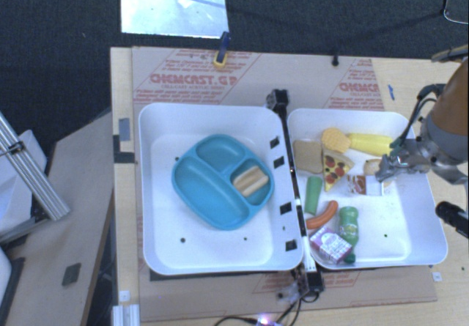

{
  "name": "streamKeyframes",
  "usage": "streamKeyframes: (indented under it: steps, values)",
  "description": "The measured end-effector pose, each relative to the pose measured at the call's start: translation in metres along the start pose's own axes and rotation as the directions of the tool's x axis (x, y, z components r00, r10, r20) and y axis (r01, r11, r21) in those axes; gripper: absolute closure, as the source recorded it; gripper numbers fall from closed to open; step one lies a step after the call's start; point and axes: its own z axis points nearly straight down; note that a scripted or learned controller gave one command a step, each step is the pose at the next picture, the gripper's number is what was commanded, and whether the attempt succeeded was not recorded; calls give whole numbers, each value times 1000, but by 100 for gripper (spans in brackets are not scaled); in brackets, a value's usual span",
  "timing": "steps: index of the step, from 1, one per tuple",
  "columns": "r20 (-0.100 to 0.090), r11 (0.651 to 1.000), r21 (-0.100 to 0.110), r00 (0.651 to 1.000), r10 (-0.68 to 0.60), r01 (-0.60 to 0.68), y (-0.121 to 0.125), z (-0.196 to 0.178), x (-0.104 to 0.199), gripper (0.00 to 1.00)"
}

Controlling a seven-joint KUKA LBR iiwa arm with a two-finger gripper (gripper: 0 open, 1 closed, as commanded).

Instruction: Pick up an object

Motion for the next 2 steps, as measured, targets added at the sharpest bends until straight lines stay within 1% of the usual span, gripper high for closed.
streamKeyframes:
  steps: [1, 2]
  values:
    - [0, 1000, 1, 1000, 1, -1, 2, -30, 0, 100]
    - [-4, 1000, 7, 1000, -4, 4, 0, -22, 57, 100]
